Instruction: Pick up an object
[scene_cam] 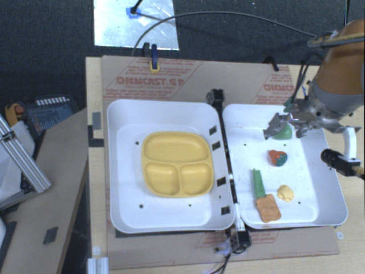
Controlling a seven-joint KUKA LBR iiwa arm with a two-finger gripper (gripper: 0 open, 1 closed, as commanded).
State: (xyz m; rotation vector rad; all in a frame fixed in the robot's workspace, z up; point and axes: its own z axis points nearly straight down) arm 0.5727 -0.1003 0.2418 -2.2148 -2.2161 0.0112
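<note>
**Arm over the right bin, fingers at a green piece**

The worktop (94,170) carries two shallow, glossy white plastic bins. The left bin (122,153) holds a smooth yellow tray (175,163) with three rounded compartments. In the right bin (325,198) lie a green stick (258,181) touching a tan, rough-edged chunk (268,208), a red-and-teal lump (278,157) and a small pale-yellow knob (286,193). The metal gripper (280,125) sits over a green piece (283,132); whether its fingers are open or closed cannot be told.

Bench (94,153) bearing two white bins (122,170) side by side
</note>
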